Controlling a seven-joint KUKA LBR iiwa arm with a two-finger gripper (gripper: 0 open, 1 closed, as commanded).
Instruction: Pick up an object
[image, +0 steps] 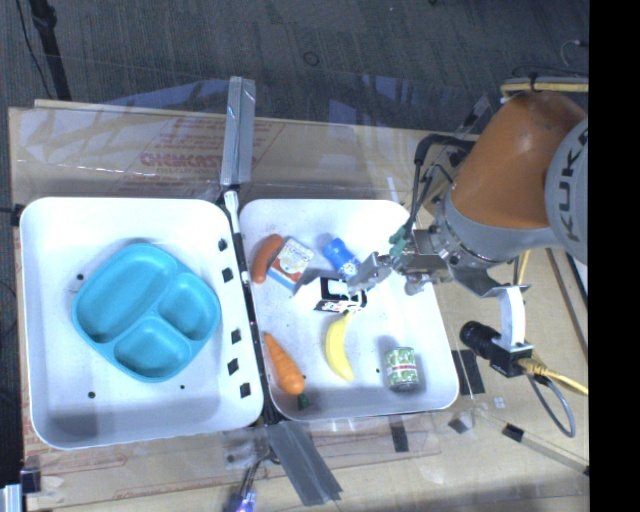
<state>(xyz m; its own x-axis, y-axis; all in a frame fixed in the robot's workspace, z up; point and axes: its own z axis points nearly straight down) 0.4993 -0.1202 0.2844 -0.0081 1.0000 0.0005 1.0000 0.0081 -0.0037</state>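
Observation:
My gripper (358, 283) hangs low over the middle of the right bin (428, 385), reaching in from the right. Its tip is right beside a small black and white thing (333, 296), just above the yellow banana (340, 350). A blue object (338, 252) lies close behind the gripper. Further left are a small carton (292, 264) and an orange sausage shape (265, 257). A carrot (284, 366) lies at the bin's front left and a green can (402, 368) at its front right.
The left bin (50, 400) holds a blue divided plate (148, 312). A grey divider strip (236, 140) runs between the bins. The arm's orange band (515, 160) looms over the bench at the right.

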